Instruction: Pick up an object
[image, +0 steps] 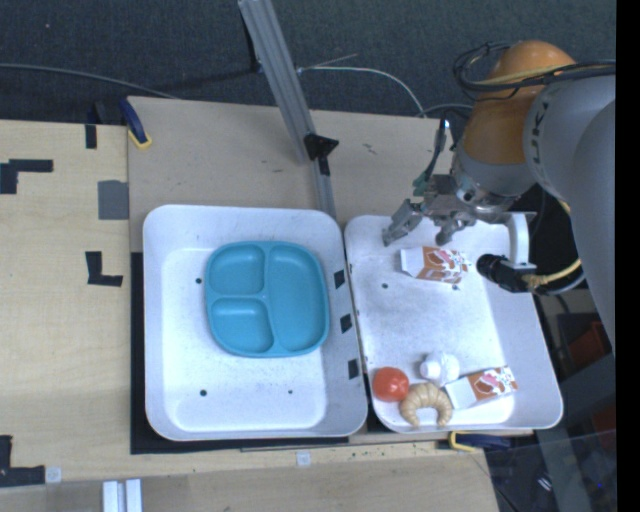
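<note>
Hand (422, 232) open, fingers spread, gripping nothing, hovering over the far end of the right bin (520, 330). Small carton (433, 264) lies just beside the fingertips, near that far wall. At the near end: tomato (391, 382), croissant (427, 402), white piece (438, 367) and second carton (482, 385), clustered. Left bin (170, 300) carries a blue divided plate (267, 298).

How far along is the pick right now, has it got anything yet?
Done: the arm has reached the far end of the right bin, its gripper open above the bin floor. In hand: nothing sits between the jaws; the nearest item, a white and red carton, lies just beside them. Left: closing on an object and lifting it. The tomato, croissant and second carton lie at the near end.
</note>
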